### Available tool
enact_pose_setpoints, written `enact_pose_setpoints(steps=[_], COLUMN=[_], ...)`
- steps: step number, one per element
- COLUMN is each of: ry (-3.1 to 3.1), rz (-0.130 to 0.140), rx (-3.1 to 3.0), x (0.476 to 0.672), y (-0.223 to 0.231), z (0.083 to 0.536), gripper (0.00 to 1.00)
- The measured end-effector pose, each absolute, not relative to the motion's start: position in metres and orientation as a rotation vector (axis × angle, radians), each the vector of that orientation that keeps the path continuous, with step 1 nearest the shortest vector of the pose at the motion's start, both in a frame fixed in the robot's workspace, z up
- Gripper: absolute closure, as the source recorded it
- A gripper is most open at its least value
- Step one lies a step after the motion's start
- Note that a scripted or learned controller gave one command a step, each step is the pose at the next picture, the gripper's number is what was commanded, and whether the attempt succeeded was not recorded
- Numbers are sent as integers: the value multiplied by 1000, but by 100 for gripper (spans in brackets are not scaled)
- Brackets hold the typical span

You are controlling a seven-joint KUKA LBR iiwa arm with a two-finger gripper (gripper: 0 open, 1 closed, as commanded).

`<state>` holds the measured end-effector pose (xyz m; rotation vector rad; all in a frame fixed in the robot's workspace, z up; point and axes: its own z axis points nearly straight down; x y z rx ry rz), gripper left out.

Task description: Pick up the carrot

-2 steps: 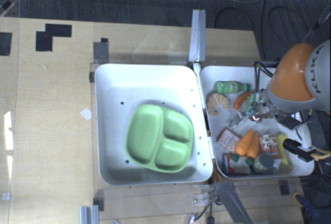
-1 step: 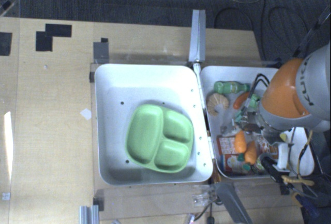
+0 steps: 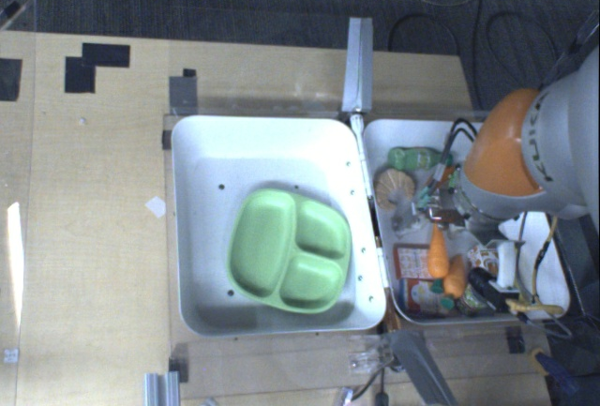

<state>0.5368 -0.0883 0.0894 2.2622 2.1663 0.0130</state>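
The small tapered orange carrot (image 3: 438, 252), light, stiff and smooth, lies in the right white bin (image 3: 375, 207) at six o'clock below the claw (image 3: 437, 210), whose state I cannot tell; its thick middle looks the best hold.

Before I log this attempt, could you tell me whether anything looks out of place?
Mostly normal: the green tray sits askew in the left bin, and the right bin is cluttered around the carrot.
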Motion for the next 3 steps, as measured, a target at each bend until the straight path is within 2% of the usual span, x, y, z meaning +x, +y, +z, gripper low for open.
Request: enact_pose_setpoints(steps=[1,2,3], ry=[2166,2167,2178], rz=[23,28,6], rx=[2256,2251,2259], x=[540,541,636], y=[-87,-86,-12], z=[102,113,186], gripper=[100,100,100])
